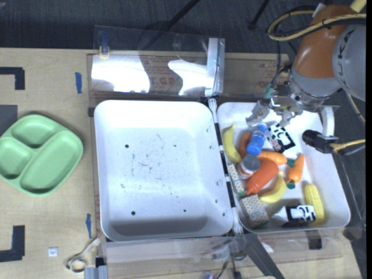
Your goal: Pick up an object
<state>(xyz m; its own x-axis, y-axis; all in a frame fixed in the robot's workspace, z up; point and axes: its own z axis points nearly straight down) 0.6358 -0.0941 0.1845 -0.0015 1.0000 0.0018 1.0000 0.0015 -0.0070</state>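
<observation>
The right bin (pixel 340 211) holds a heap of toy food. A yellow banana (pixel 231 144) curves along its nine o'clock wall. A blue bottle (pixel 256 141) lies tilted at centre, a large orange carrot (pixel 263 176) beneath it. Yellow corn (pixel 314 201) lies toward five o'clock.

text: none legible | labels: none legible | numbers: none legible
</observation>
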